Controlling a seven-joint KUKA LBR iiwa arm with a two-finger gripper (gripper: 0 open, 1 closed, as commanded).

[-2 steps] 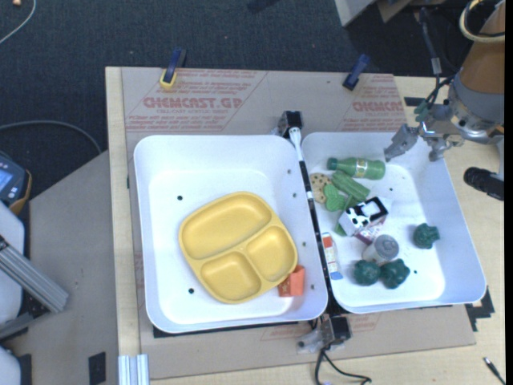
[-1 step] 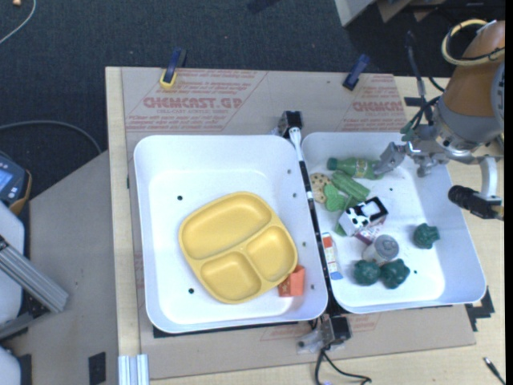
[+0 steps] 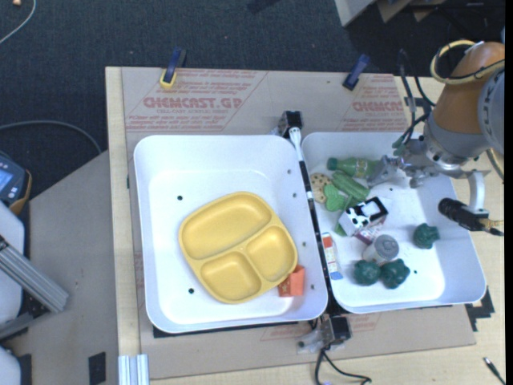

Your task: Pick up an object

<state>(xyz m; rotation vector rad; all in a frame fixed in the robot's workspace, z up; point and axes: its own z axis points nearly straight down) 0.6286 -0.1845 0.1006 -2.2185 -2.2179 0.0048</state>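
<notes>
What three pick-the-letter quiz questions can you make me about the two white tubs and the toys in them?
1. Where is the yellow plate?
A. left bin
B. right bin
C. on the floor

2. What colour is the small block lying beside the plate?
A. blue
B. orange
C. pink

3. How does the plate sit?
A. flat, hollows facing up
B. upside down
C. standing on its edge

Answers:
1 A: it rests in the left bin, away from the toy pile in the right bin.
2 B: the block at the plate's lower right edge is orange.
3 A: its three hollow sections face the camera.
</notes>
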